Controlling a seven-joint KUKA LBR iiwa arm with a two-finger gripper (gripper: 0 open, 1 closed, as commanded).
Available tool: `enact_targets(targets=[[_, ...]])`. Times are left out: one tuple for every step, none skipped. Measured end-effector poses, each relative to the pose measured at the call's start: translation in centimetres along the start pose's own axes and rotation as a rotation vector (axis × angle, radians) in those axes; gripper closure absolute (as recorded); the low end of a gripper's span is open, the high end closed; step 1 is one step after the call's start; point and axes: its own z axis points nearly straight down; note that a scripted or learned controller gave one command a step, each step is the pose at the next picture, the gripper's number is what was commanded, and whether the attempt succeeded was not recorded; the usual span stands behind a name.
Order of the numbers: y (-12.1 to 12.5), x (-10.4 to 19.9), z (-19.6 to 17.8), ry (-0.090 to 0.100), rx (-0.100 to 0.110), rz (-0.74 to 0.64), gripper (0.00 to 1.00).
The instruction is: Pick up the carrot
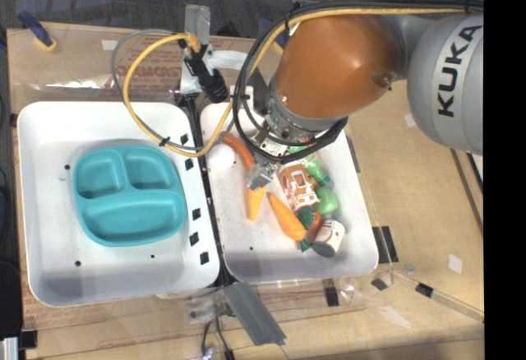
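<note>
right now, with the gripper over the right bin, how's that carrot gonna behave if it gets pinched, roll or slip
The carrot looks like a smooth, tapered toy, so it would probably stay stiff but might slide out toward its narrow tip. Its rounded body lies flat on the right bin floor, so a nudge could roll it. Other toys crowd its right side, which may block rolling that way.

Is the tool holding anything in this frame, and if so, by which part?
Cannot be told. The tool sits low in the right bin, right above a small carrot, but the arm hides whether anything is gripped.
</note>
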Motion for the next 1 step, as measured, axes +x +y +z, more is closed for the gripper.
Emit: enact_targets(targets=[[3.25,8.57,-0.13,0.001,0.001,-0.368,1.00]])
